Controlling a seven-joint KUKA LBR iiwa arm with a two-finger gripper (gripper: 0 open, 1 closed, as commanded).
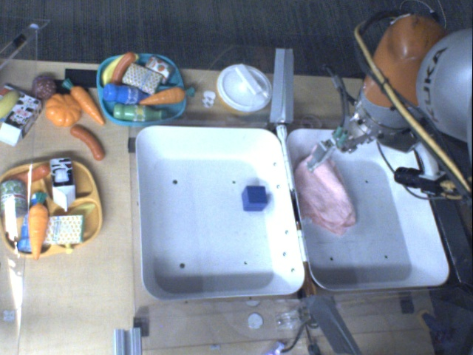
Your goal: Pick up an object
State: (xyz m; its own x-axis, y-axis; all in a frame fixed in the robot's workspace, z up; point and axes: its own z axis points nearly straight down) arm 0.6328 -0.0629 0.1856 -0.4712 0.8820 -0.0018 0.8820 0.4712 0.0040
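Observation:
A soft pink bundle (326, 196) lies in the right bin (414, 265), against its left wall. A small blue cube (255, 197) sits near the middle of the left bin (170, 242). My gripper (326, 152) hangs over the far left part of the right bin, with its tip right at the pink bundle's far end. Whether it touches the bundle I cannot tell. The grey arm with its orange band (403, 46) comes in from the upper right.
A white lidded bowl (244, 87) stands behind the bins. On the bench to the left are a blue basket (140, 87) and a yellow plate (89, 213), both with toy food. Black cables (417, 180) trail over the right bin's right side.

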